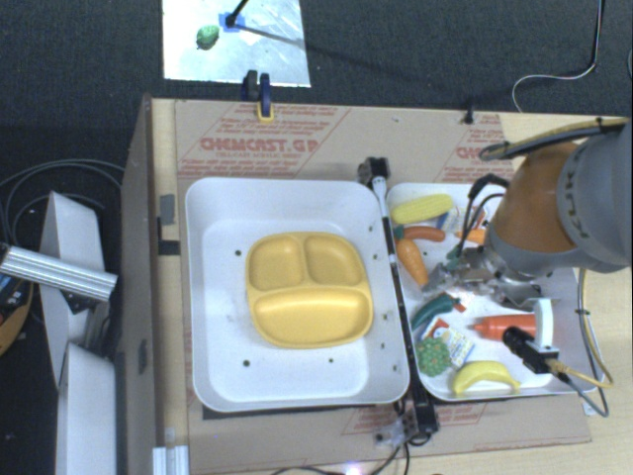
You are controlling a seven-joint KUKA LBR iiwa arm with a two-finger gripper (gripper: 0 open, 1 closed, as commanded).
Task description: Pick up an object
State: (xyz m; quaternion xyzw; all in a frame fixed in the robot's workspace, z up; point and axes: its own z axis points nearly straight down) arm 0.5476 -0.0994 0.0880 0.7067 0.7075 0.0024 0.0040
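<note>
I have the arm reaching in from the right of the frame, its orange band over the right bin point(564, 384), and the end effector point(457, 270) sits low among the toy food at the centre right. I cannot tell from this angle how it stands or whether anything is caught in it, so I count nothing as picked.

The candidates all lie in that right bin. A yellow corn cob point(423, 208) rests at its upper left, with a small orange sausage point(425, 234) just below and an orange carrot point(410, 261) beside the divider. A dark green pepper point(432, 311) lies just under the wrist, a broccoli floret point(432, 355) lower down, a yellow banana point(485, 376) at the bottom edge, and a red-orange piece point(506, 326) to the right. The left bin point(213, 265) carries a yellow divided plate point(308, 289).

To do this well, I judge the green pepper or the carrot the nearest target. I would centre over one item alone, keep off the divider wall, and lift slowly, since the clutter invites a pinch on two things.
</note>
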